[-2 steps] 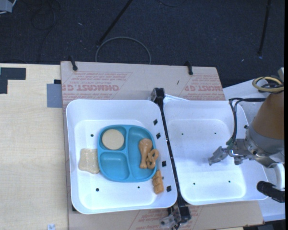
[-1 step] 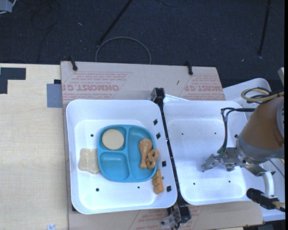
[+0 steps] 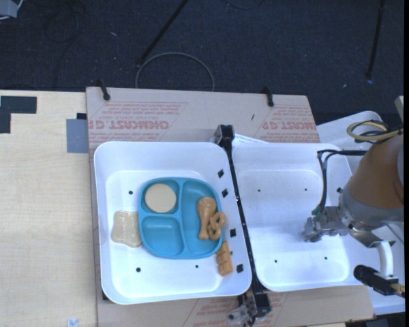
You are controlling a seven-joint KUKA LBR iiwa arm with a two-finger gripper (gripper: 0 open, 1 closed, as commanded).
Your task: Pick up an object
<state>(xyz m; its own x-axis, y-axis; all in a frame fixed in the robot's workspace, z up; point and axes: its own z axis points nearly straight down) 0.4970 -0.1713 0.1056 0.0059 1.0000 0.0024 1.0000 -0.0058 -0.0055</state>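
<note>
The arm point(image 3: 378, 182) is cut off at the right edge, and only its orange band and grey wrist are seen. The gripper point(image 3: 315, 229) is seen low over the right bin point(image 3: 286, 278), near its right side; whether its tips are apart or together cannot be told, and nothing is seen between them.

Red writing is printed on the cardboard point(image 3: 191, 118) behind the bins, upside down and mirrored; it cannot be read with certainty.

The objects are all found in the left bin point(image 3: 116, 278). A blue divided plate point(image 3: 165, 240) is placed there, with a round tan disc point(image 3: 159, 197) in one compartment and a brown pretzel-like piece point(image 3: 210, 218) in another. A pale slice point(image 3: 126, 228) is touching the plate's left edge, and a small brown piece point(image 3: 223, 259) is lying just beside its lower right corner.
</note>
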